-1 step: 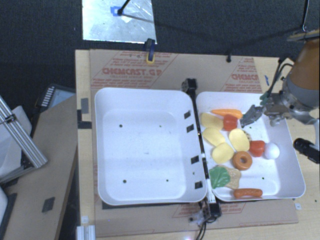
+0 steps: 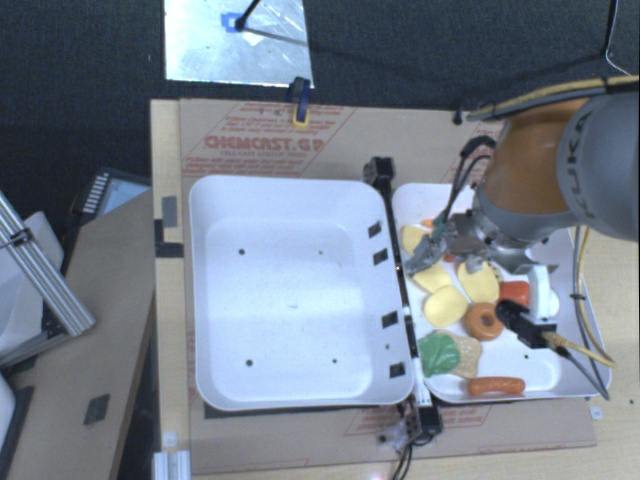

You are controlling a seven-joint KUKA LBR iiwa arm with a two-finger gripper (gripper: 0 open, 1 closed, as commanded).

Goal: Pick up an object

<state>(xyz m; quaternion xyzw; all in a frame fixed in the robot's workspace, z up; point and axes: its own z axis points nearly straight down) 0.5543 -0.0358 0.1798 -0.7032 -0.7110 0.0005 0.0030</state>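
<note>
Toy food (image 2: 448, 290) — right bin (image 2: 570, 373), gripper (image 2: 432, 253) at its 10 o'clock; claw state untellable; approach step — next, descend.

robotics lab | grey-orange arm (image 2: 560, 158) | white bins (image 2: 290, 288) on cardboard-covered bench (image 2: 270, 133) | aluminium framing (image 2: 35, 268)

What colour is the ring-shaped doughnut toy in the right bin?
Orange-brown doughnut, seen in the camera view.

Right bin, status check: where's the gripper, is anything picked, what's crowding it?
Gripper low in right bin, over yellow pieces; grip unclear. Nothing seen lifted. Donut, green piece, sausage packed close; left bin beside.
</note>
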